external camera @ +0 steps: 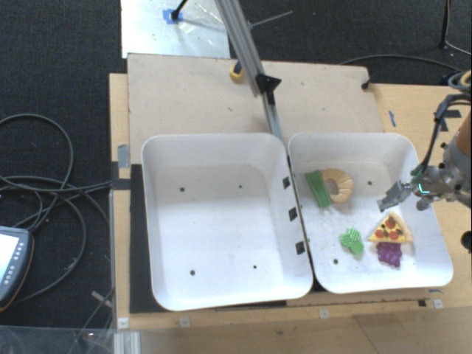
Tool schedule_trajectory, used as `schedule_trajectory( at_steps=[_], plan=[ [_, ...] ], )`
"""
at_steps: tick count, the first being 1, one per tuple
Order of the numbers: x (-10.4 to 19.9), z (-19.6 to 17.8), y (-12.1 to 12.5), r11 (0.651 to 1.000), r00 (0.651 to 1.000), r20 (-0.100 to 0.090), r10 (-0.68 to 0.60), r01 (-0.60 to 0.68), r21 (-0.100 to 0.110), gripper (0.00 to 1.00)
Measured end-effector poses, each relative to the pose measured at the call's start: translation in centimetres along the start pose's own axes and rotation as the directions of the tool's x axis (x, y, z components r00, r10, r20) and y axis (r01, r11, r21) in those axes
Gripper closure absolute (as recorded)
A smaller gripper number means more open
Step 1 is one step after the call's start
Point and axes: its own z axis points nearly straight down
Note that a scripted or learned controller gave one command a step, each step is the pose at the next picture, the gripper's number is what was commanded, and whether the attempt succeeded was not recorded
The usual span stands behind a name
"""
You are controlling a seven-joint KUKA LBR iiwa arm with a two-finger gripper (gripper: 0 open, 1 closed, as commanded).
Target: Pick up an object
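Several toy foods lie in the right bin [369,147]. A tan bagel [339,185] sits near the bin's middle with a green strip [318,189] against its left side. Toward the front are a small green leafy piece [352,241], a pizza slice [391,229] and a purple bunch of grapes [389,254] just below the slice. My gripper [409,199] hangs over the bin's right side, just above and right of the pizza slice. Its fingers stand apart and open with nothing between them.
The left bin [214,153] stands beside the right one, their walls touching at the middle. A slanted metal pole [243,35] crosses the back of the bench. Cables and a pendant lie on the floor at the left.
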Motion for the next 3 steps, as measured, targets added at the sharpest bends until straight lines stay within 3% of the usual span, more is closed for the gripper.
schedule_trajectory(
  at_steps=[1, 3],
  plan=[
    [0.0, -0.2, 0.1, 1.0, 1.0, 0.001, 0.001, -0.001, -0.004, 0.0],
    [0.0, 10.5, -0.8, 1.0, 1.0, -0.001, 0.004, -0.004, 0.002, 0.0]
  ],
)
